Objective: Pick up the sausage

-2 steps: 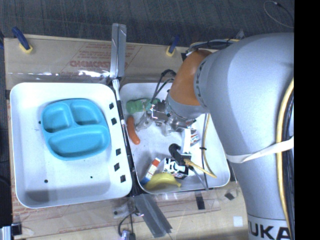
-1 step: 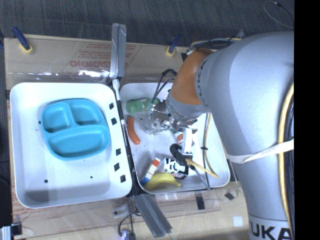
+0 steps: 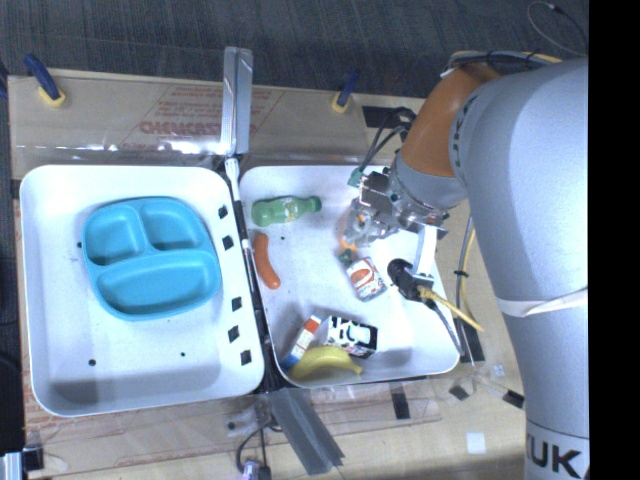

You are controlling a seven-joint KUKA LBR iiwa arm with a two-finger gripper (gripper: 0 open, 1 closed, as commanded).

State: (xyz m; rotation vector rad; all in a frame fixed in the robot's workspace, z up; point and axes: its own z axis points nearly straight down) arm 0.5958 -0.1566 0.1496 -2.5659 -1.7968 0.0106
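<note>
My gripper (image 3: 362,230) hangs over the right bin (image 3: 300,183), toward its right side. The sausage (image 3: 265,261) lies by that bin's left wall, just below the bottle (image 3: 284,209). A small packet (image 3: 366,279) sits below my gripper. A banana (image 3: 322,364) and a carton (image 3: 350,335) lie at the near edge. The divided tray (image 3: 150,258) rests in the left bin (image 3: 60,368).

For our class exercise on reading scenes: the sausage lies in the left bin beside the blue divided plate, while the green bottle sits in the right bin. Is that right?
Not quite. The camera view shows the sausage in the right bin, near its left wall, just below the green bottle. The blue divided plate is in the left bin; the rest stands.
</note>
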